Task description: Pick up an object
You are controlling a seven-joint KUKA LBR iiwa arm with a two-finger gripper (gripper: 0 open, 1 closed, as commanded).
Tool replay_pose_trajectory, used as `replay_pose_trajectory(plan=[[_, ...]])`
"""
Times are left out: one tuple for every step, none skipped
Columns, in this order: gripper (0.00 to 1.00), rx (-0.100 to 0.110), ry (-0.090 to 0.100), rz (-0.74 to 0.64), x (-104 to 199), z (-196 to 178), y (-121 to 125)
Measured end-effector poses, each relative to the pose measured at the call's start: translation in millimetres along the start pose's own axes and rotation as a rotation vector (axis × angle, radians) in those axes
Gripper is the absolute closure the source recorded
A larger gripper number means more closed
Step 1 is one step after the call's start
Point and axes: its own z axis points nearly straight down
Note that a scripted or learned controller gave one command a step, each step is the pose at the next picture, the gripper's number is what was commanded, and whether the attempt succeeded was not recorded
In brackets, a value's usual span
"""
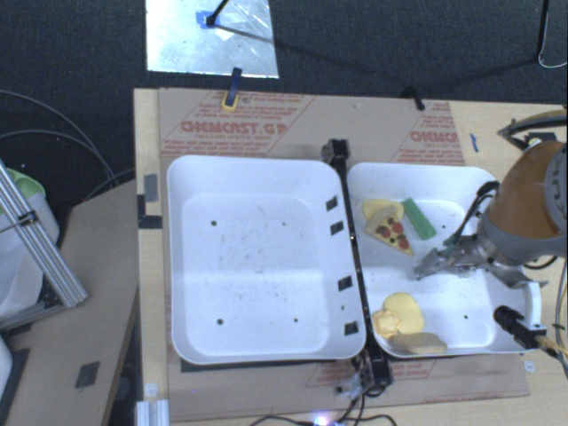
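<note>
a robotics lab: white bins on a test bench.

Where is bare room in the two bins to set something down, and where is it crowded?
The left bin has its whole floor bare. In the right bin, a free patch lies between the yellow toy at the near left corner and the gripper. It is crowded toward the far left, where the pizza slice and green block lie together.

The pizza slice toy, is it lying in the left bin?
No, the pizza slice toy lies in the right bin, beside a green block.
</note>
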Motion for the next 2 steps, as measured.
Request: replay_pose_trajectory(plan=[[0.0, 0.008, 0.011, -0.012, 74, 1, -40], [0.0, 0.0, 0.003, -0.004, 35, -6, 0]])
